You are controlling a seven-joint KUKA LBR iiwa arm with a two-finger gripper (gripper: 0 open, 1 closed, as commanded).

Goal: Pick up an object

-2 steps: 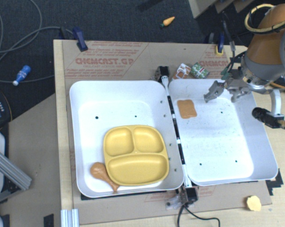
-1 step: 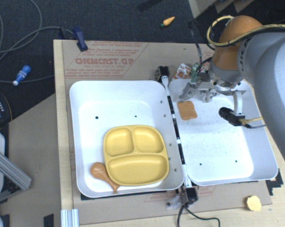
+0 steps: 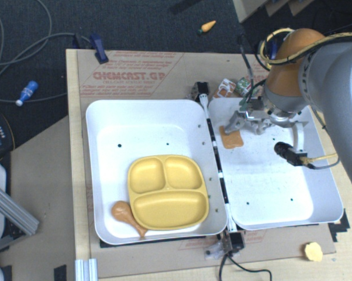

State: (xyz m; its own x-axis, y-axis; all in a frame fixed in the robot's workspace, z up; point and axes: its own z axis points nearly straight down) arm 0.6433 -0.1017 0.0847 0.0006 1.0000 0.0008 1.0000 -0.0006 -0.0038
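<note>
Gripper point(image 3: 241, 123) low in the right bin point(image 3: 281, 209), poised over the tan toast piece point(image 3: 231, 139) by the left wall; fingers' state I cannot tell, toast flat, ungrasped.

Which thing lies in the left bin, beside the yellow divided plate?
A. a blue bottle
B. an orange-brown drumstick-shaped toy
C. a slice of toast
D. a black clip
B: the orange-brown drumstick-shaped toy lies against the lower left edge of the yellow divided plate inside the left bin.
</note>
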